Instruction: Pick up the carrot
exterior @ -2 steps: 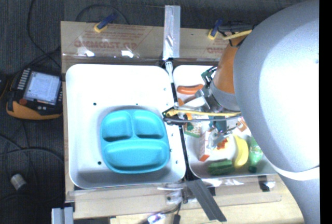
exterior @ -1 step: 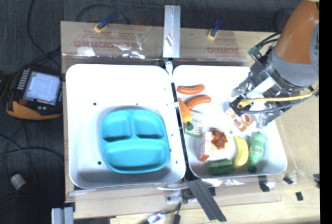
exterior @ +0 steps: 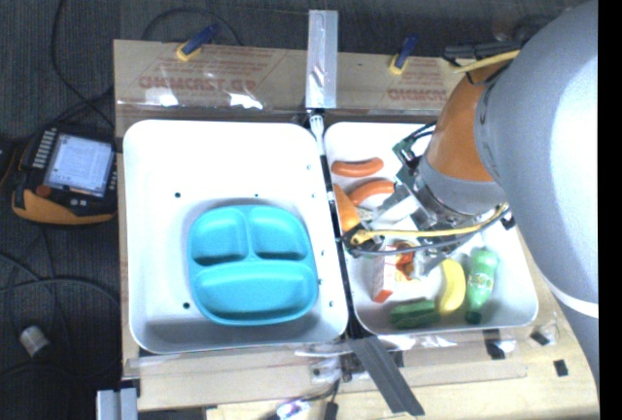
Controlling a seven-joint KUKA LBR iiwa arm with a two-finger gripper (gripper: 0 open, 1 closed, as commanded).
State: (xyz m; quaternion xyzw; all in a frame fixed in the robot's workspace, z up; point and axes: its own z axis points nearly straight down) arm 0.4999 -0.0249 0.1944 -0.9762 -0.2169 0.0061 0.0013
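Note:
The carrot (exterior: 345, 208), orange and tapered, lies against the left wall of the right bin (exterior: 525, 311). My gripper (exterior: 397, 210) hangs low over that bin's middle, just right of the carrot, under the grey arm with its orange band (exterior: 457, 141). I see nothing held in the gripper. Two reddish-orange sausages (exterior: 358, 166) (exterior: 373, 189) lie just behind the carrot, the nearer one partly under the gripper.
The left bin (exterior: 155, 214) holds a blue divided plate (exterior: 253, 262). In the right bin's front part lie a banana (exterior: 452, 284), a green bottle (exterior: 479, 280), a dark green cucumber (exterior: 413, 314) and a red-and-white packet (exterior: 385, 286). The arm hides the bin's back right.

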